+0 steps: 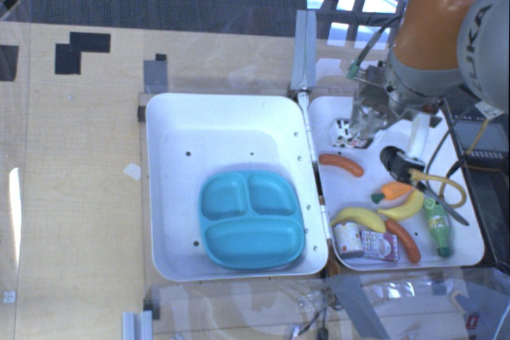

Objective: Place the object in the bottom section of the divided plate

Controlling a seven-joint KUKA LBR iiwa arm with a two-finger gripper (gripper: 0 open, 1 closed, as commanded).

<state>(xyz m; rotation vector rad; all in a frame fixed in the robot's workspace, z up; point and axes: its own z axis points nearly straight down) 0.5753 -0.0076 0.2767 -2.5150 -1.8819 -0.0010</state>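
Note:
A light blue divided plate (252,220) lies in the left white bin (171,171), toward its near side. Two small sections sit at its far side, and one wide section spans the near side. My gripper (356,135) hangs low over the far left corner of the right bin (476,247), well to the right of the plate. Just below it lies an orange-red sausage (341,164). A small black-and-white thing (343,134) shows right at the gripper's tip, and I cannot make out what it is.
The right bin also holds a carrot (394,191), two bananas (359,216) (407,205), a can (347,239), a pink carton (380,245), a second sausage (407,241) and a green bottle (439,228). A raised divider (312,171) separates the bins.

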